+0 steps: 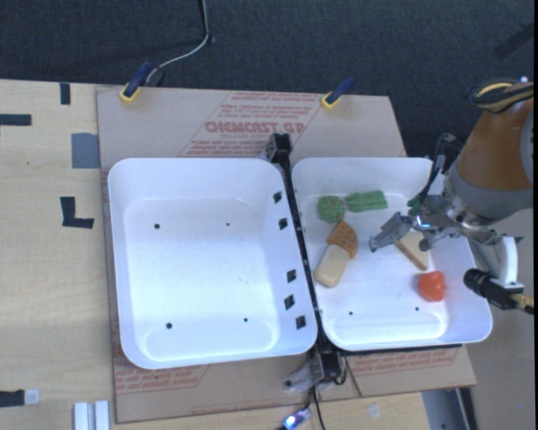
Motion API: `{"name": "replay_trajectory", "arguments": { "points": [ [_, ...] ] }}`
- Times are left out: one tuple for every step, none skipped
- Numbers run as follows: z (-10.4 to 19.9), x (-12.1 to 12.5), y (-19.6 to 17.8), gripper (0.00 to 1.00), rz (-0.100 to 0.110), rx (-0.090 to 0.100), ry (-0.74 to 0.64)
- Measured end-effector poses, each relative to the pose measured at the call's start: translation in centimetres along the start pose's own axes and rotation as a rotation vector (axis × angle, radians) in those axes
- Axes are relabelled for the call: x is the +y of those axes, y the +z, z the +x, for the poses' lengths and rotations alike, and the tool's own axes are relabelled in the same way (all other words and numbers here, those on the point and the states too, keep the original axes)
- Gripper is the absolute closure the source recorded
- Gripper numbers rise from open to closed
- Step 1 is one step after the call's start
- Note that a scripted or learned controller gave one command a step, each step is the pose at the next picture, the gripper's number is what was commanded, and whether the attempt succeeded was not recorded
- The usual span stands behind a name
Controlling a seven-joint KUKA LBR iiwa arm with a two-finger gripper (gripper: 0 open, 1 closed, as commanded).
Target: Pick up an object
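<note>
The right bin (386, 325) holds several small things. A green broccoli-like piece (331, 209) and a green block (368, 201) lie near its back. A brown bread slice (343, 237) and a beige chunk (332, 267) sit close to the divider. A red tomato-like piece (431, 286) lies at the right front. My gripper (403, 236) hangs low over the right half of this bin, open, one dark finger (383, 237) splayed to the left. A tan wedge (415, 253) lies just below the gap between the fingers, not lifted.
The left bin (197, 267) stands beside the right one, parted from it by a black clip-lined divider (291, 249). The grey and orange arm (495, 164) comes in over the right bin's right rim. Both bins rest on a cardboard sheet (251, 124).
</note>
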State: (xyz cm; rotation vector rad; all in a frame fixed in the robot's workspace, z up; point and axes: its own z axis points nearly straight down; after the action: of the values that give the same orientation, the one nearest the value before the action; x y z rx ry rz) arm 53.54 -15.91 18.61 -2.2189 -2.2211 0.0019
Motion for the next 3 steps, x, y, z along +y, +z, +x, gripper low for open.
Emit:
{"name": "replay_trajectory", "arguments": {
  "points": [
    [-3.0, 8.0, 1.0, 0.00, -0.006, -0.003, -0.002],
    [6.7, 5.6, 10.5, 0.00, 0.000, -0.003, -0.005],
    [6.4, 5.8, 9.2, 1.00, -0.002, -0.001, -0.001]
  ]
}}
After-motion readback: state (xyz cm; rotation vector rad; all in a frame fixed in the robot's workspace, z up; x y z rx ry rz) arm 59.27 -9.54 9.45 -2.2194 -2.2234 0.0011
